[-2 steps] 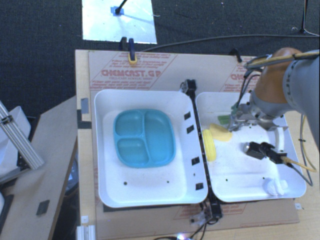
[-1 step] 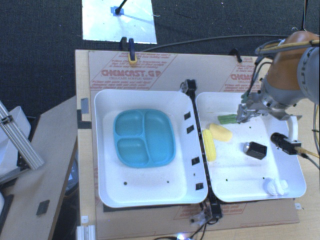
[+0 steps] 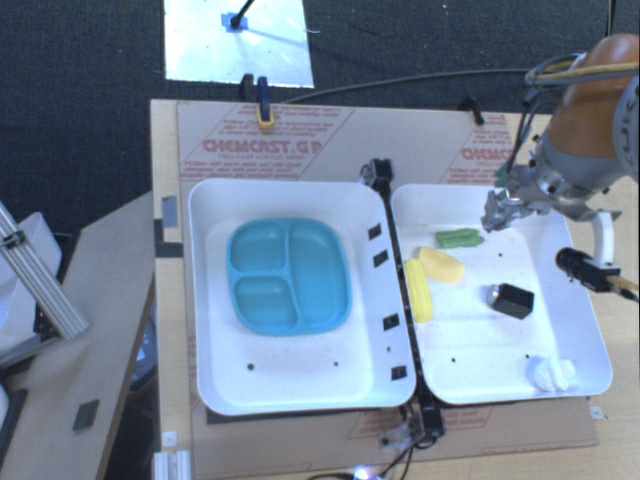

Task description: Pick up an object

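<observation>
Judging by the gripper [image 3: 497, 215] alone: poised over the far part of the right bin [image 3: 590, 320], apart from every object, gripping nothing visible. Cannot tell from this slant whether open or shut, so confirm a wide opening before any descent.

Nearest candidate: the green piece [image 3: 459, 237], just below and left of the tip, lying flat and long across the bin floor. Probably the shortest reach, but low and slim; come straight down over its middle, turn the wrist to close across the narrow side, and go low enough to get under its top curve.

A little further out: the yellow lump [image 3: 441, 266] and the long yellow piece [image 3: 418, 290], touching or nearly so, the latter hard against the divider wall. Best avoided for now; likely to jam against the wall or to drag a neighbour along.

Further toward the near side: the black block [image 3: 511, 300], standing well apart from the rest, with flat faces. Arguably the safest grip of all, though a longer move.

Outermost: the white object [image 3: 550, 373] in the near corner, poorly placed for closing around. Ignore the blue divided plate [image 3: 290, 274] in the left bin [image 3: 215, 373].

Lift slowly and check for something really held.
</observation>
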`<state>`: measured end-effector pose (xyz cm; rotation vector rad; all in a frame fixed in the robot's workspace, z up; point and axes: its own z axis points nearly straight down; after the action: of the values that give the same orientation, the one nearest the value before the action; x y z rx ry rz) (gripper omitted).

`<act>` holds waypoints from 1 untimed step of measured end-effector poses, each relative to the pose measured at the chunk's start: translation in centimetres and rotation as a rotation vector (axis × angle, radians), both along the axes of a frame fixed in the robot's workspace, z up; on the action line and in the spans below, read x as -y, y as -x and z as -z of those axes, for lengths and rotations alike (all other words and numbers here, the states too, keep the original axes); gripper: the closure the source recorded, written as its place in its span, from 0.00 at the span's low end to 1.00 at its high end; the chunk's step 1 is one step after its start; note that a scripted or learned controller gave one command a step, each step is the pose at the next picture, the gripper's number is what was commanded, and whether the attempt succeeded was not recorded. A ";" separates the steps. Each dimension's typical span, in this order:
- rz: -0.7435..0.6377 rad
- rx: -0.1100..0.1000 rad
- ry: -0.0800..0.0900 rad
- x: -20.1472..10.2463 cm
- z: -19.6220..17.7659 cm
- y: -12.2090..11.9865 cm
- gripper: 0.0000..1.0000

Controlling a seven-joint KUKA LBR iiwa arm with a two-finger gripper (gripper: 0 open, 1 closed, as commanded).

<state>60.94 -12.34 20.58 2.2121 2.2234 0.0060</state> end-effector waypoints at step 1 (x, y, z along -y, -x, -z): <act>-0.001 0.000 0.000 0.0 -5.2 -0.1 1.00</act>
<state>61.08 -12.36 25.73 2.2110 2.2244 0.0058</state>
